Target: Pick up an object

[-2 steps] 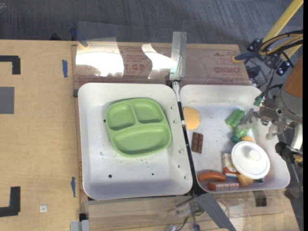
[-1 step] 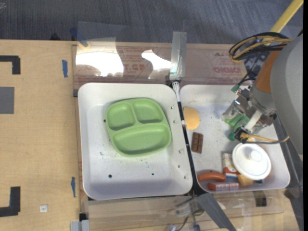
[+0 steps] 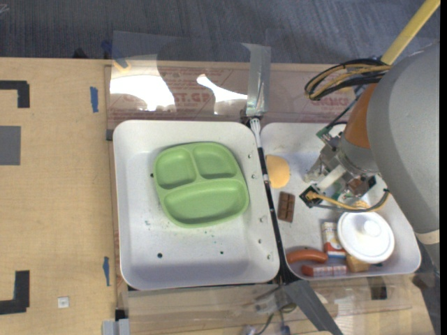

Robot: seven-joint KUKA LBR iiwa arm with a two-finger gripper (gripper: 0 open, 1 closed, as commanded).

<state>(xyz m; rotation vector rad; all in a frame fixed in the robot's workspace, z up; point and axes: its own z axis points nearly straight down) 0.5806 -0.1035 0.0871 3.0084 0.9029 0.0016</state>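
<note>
My gripper [image 3: 332, 175] hangs low over the upper middle of the right bin [image 3: 297, 139], below the grey arm with its orange band. An orange-yellow rounded object [image 3: 278, 171] lies to its left near the divider. Just below that lies a small brown chocolate bar [image 3: 286, 206]. A white round lidded cup [image 3: 364, 234] sits below the gripper to the right. A red sausage [image 3: 306, 255] lies at the bin's front edge, with a small colourful box [image 3: 331, 237] beside it. Nothing shows held in the gripper.
The left bin [image 3: 133, 208] holds a green divided plate [image 3: 201, 183] at its centre. A tan block [image 3: 357, 262] sits under the white cup. A clear plastic sheet [image 3: 181, 89] lies behind the bins. The arm covers the right bin's right side.
</note>
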